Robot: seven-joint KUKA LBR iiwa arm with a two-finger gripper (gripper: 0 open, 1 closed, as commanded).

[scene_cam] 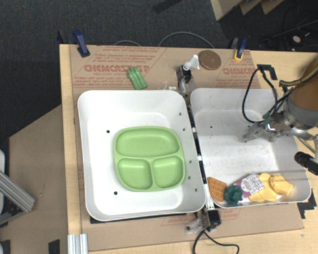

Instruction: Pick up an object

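The gripper (265,128) hangs over the right bin's (222,110) bare middle. Toys (252,188) crowd its near edge. A smooth green tray (148,157) fills the left bin (95,142).

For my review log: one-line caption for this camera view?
Gripper low in the right bin, apart from toy food at its near edge; green tray in left bin.

Bench: brown cardboard-topped surface (111,62) printed with red lettering.
Left bin (95,115): white, flat on the bench.
Right bin (222,102): white, touching the left bin's side.
Green clip (137,78): on the cardboard behind the left bin.
Brown disc (210,60): near the bench's back edge.
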